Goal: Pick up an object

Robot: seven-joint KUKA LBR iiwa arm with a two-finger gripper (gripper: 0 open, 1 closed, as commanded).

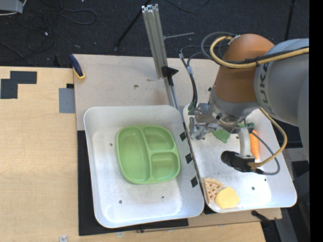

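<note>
Hovering with the tool low over the far left part of the right bin, close to the edge where it meets the left bin. Cannot tell whether open or closed. Just beside the tool, on the arm's side, a small green piece, partly tucked under the wrist. Farther right in the same bin, a slim orange carrot-like piece, lying lengthwise from near to far. Down in the near left corner of that bin, a waffle-patterned wedge touching a rounded yellow lump. Well apart, across the meeting edge, a pale green divided tray with three compartments, flat in the middle of the left bin. Under both bins, a light wooden table, and beyond the bins a grey metal post standing at a slight lean.
</note>
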